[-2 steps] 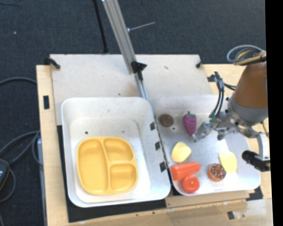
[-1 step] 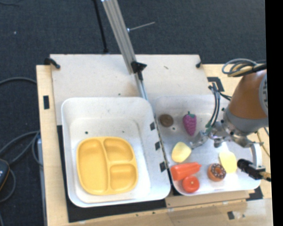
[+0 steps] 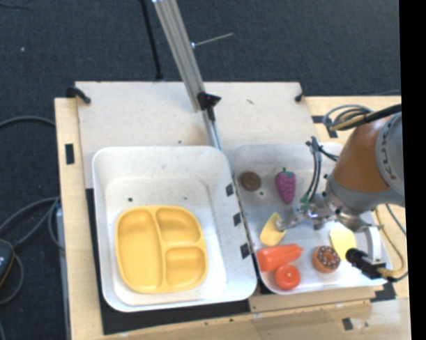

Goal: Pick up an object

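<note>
We see two white bins side by side. The left bin (image 3: 164, 160) holds a yellow divided tray (image 3: 160, 248) with three compartments. The right bin (image 3: 261, 157) holds a brown disc (image 3: 250, 180), a purple berry-shaped toy (image 3: 286, 185), a yellow wedge (image 3: 271, 231), an orange carrot-shaped toy (image 3: 278, 255), a red ball (image 3: 287, 276), a brown doughnut-like toy (image 3: 326, 259) and a yellow piece (image 3: 342, 239). The gripper (image 3: 298, 218) sits low in the right bin, just beside the yellow wedge; we cannot tell its closure state
</note>
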Robot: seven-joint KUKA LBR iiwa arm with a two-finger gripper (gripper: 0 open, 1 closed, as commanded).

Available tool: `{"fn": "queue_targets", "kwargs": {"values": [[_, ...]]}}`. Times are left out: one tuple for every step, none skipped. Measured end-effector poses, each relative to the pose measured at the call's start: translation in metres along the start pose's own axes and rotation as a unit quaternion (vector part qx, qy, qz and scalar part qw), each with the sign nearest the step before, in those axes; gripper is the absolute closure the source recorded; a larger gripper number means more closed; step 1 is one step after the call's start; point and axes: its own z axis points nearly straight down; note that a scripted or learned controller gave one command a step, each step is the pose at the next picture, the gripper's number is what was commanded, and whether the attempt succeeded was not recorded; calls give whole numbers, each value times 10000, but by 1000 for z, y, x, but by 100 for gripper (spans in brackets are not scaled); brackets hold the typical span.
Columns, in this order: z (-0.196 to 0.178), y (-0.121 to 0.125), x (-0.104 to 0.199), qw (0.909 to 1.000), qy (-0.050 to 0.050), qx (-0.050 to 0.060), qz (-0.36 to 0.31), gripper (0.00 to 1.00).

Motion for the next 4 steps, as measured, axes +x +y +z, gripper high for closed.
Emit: {"fn": "queue_targets", "kwargs": {"values": [[-14, 2, -2, 10000, -11, -38, 18, 100], [-79, 5, -5, 10000, -8, -34, -23, 100], [-142, 11, -12, 10000, -11, -35, -24, 100], [-196, 12, -14, 10000, -8, -31, -27, 100]]}}
